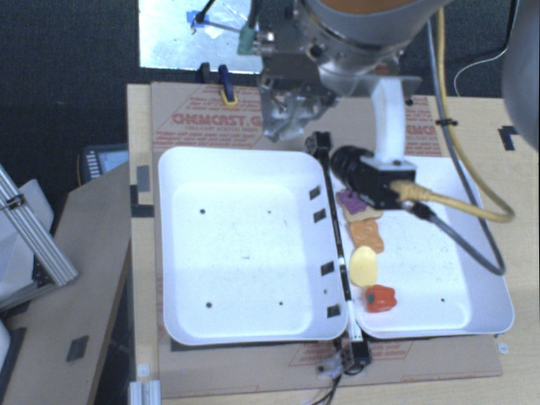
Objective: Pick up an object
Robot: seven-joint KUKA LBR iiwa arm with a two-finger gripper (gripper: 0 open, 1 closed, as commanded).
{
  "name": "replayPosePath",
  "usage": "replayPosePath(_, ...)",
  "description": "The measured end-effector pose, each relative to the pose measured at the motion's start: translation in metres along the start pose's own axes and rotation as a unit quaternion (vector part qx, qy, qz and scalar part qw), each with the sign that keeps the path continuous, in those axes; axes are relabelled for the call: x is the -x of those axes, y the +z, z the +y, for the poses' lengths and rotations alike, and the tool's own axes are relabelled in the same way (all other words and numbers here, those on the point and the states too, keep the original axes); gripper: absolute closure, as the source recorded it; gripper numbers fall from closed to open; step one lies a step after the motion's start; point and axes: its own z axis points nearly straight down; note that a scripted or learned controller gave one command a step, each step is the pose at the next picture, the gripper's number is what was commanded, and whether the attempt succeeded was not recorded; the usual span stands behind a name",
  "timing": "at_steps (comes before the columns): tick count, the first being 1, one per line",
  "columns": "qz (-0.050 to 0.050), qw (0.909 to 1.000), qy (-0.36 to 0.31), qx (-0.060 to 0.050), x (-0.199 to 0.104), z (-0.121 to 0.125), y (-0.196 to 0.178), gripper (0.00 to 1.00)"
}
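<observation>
With the pincer (291, 116) high above the bins' far edge, its state impossible to tell, the purple piece (352, 199), orange piece (369, 234), yellow piece (364, 267) and red pepper (380, 298) crowd the right bin (472, 302) against its divider wall, so a descent could strike that wall or nudge a neighbour.

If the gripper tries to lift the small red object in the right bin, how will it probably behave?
The red object looks small and rounded, so it is probably light but may roll or slip away when pushed. Its surface seems glossy, perhaps plastic, so it is likely stiff and somewhat slippery. It lies close to the yellow object, which a grasp might also nudge.
</observation>
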Motion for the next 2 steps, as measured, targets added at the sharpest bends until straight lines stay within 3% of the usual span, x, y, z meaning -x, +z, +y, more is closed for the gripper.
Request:
replayPosePath(1, 0.0, 1.0, -0.001, 0.0, 0.0, 0.0, 0.0, 0.0)
replayPosePath(2, -0.002, 1.0, 0.007, -0.002, 0.002, 0.053, 0.024, 0.0)
